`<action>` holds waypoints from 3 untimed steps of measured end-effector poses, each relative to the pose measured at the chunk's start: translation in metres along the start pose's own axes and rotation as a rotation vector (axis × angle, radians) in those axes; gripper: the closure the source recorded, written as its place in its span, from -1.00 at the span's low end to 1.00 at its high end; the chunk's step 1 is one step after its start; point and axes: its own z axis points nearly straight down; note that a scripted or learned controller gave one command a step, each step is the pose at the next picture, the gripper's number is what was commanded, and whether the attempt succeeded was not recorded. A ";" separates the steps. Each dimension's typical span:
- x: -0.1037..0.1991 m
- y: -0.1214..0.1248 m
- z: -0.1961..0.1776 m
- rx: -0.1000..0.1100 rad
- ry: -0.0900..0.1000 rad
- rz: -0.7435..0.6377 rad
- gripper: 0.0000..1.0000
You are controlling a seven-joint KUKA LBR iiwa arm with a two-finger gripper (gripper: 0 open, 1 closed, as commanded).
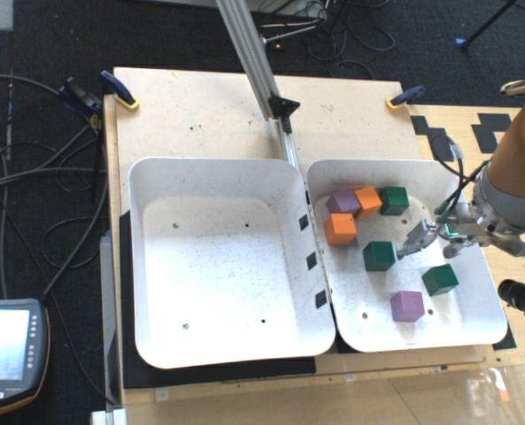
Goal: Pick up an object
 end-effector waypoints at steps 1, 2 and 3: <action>0.000 0.001 -0.002 -0.005 -0.001 0.001 -1.00; 0.002 0.006 0.040 -0.003 -0.001 0.001 -1.00; -0.004 -0.002 0.089 0.001 0.000 0.003 -1.00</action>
